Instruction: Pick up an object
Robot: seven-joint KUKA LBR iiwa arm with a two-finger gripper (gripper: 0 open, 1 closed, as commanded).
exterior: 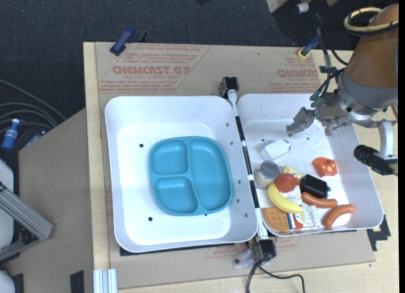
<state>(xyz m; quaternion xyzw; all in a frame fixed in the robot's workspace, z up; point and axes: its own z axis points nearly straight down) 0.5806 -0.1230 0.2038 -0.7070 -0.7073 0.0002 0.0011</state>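
I saw the pincer (316, 121) spread apart and gripping nothing, hovering over the right bin's (373, 212) far end. Nearer me lay the objects — a banana (281, 200), long axis running diagonally toward the near right, a white block (276, 150), a red strawberry (324, 166), sausages (329, 209). The left bin (126, 159) held a blue divided plate (190, 174).
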